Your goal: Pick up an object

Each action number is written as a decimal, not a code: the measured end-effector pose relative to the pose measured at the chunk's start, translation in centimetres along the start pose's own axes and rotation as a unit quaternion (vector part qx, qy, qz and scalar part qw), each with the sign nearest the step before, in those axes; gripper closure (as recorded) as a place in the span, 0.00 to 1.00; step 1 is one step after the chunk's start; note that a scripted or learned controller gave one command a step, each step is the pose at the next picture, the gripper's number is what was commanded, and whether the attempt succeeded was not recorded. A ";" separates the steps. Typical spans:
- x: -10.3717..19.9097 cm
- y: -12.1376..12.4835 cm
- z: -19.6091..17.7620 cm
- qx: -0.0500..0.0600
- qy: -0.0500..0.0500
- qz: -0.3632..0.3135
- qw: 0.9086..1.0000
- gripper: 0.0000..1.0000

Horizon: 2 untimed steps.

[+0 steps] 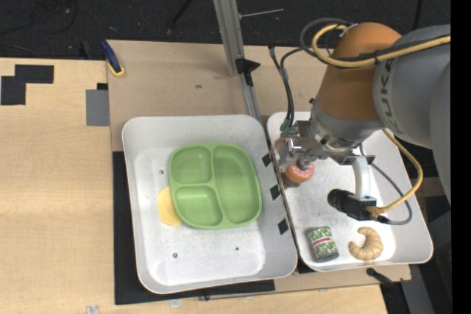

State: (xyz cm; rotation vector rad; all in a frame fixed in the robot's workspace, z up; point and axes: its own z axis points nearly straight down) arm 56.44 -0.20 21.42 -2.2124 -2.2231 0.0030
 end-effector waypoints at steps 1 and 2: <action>5.3 -0.3 -1.1 -0.002 0.000 0.000 1.000 1.00; 10.8 0.6 -2.2 -0.002 0.000 -0.001 1.000 1.00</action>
